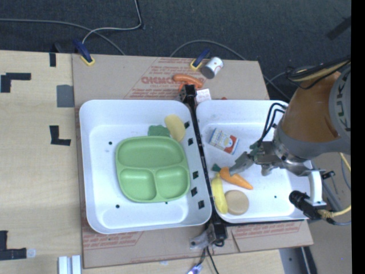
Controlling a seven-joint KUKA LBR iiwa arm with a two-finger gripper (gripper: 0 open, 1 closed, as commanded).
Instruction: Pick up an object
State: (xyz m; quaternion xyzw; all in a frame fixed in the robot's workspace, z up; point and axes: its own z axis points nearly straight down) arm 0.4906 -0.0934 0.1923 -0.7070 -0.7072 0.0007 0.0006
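The pick is not yet made. The end effector (246, 162) hangs low over the right bin (268, 108), and nothing sits between its fingers; whether those fingers stand open or closed cannot be told from this slanted view, since the dark metal parts blur together at the tip.

The likeliest target, judging from where the tip points, is the toy carrot (235, 178), orange with a small green top. It lies on the bin floor just below and slightly to the left of the end effector, very near the tip, though contact cannot be confirmed. Further below the carrot rests a round tan disc (236, 202), and beside that, against the divider, a yellow banana (217, 194). A small white carton (223, 141) with a red patch lies up and to the left of the end effector, a little apart from it.

Across the divider, well to the left of the end effector, the left bin (91, 153) holds a green divided plate (152, 169), a pale yellow lemon-like piece (175, 127) and a small green item (158, 131) at the plate's upper edge.

What remains, by my reading, is the whole of the grasp: settling onto one object, closing on it, and lifting it off the bin floor.
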